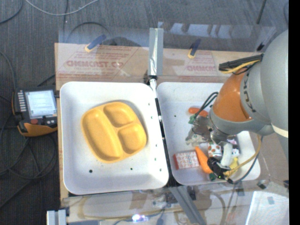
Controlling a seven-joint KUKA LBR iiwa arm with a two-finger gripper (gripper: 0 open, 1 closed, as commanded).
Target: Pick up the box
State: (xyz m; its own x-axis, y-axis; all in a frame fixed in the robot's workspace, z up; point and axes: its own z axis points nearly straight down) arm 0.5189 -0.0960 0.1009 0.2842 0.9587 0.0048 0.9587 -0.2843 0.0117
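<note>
Evidently unstarted: the red box (186,160) lies on the right bin (176,95) floor, the gripper (202,134) near it, its grip state indiscernible.

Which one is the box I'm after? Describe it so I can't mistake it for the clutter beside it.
Look in the right-hand white bin, toward its front-left corner, next to the divider between the bins. The box lies flat there, small and rectangular with a red-and-white printed face. Its neighbours differ: an orange carrot-shaped piece at its right edge and the yellow divided tray in the other bin.
</note>
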